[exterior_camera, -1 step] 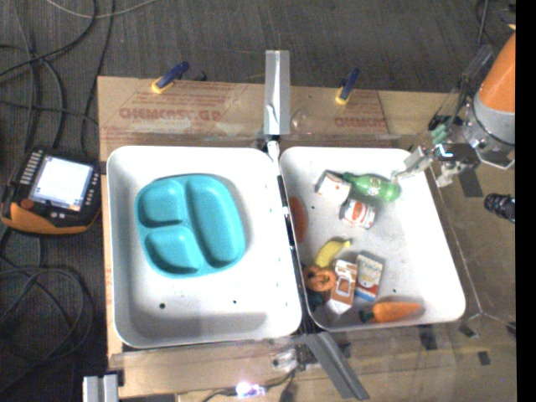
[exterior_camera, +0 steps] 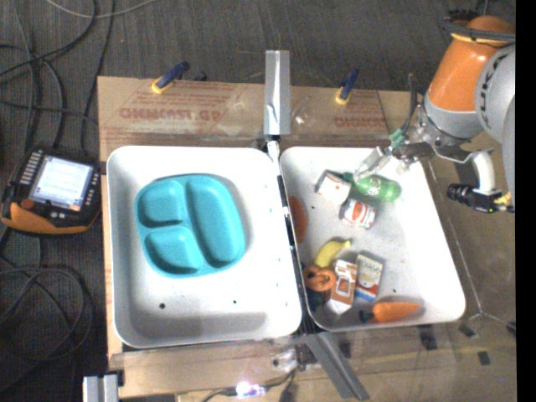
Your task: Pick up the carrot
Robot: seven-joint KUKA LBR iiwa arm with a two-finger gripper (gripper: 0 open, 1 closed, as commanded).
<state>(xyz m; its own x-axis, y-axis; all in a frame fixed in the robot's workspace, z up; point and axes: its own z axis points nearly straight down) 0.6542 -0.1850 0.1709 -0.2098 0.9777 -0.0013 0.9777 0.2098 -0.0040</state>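
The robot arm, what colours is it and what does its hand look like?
The arm is grey and rounded, with a big, shiny orange band above the wrist. A small black part sticks out on its side. The gripper at the end is thin, pale metal with green bits near the wrist.

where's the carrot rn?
In the camera view the carrot lies along the near edge of the right bin, just right of the small cartons, far from the gripper at that bin's far side.
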